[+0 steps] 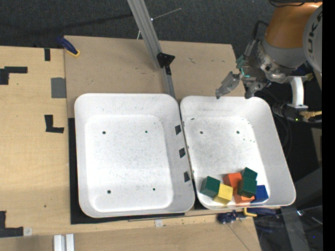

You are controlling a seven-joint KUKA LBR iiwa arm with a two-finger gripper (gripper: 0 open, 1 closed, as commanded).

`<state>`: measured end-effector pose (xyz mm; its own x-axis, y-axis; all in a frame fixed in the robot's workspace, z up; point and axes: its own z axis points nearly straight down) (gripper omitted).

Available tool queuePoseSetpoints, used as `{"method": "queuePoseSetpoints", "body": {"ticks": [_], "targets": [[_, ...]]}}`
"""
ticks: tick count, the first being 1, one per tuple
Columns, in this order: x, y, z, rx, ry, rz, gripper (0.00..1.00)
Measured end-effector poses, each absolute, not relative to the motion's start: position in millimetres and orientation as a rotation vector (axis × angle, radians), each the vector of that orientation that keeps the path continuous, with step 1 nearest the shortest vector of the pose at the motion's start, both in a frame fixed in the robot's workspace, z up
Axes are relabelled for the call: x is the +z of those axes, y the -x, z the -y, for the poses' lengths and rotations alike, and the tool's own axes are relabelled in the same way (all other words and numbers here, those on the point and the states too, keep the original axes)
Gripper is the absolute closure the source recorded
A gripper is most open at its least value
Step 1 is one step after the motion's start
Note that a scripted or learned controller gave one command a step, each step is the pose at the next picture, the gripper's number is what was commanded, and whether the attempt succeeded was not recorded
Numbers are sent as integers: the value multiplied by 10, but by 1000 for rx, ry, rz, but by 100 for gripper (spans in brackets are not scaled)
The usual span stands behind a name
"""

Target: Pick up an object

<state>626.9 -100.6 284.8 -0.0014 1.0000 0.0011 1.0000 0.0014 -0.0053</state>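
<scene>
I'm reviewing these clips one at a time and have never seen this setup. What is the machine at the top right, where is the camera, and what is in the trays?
One camera looks down at a slant on a wooden bench. The machine is a robot arm, grey and orange, reaching in from the right. Its grasping tool hangs over the far edge of the right bin, with nothing between its fingers. Two shallow white bins sit side by side. In the right bin's near corner lies a cluster of small blocks: green, yellow, orange, dark green and blue. The left bin shows a bare floor.
</scene>
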Motion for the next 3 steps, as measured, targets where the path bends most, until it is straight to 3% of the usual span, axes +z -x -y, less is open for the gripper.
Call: {"method": "queuePoseSetpoints", "body": {"ticks": [1, 3], "targets": [[2874, -6276, 1005, 1, 2218, 2224, 0], [1906, -6297, 864, 8, 2217, 2219, 0]]}}
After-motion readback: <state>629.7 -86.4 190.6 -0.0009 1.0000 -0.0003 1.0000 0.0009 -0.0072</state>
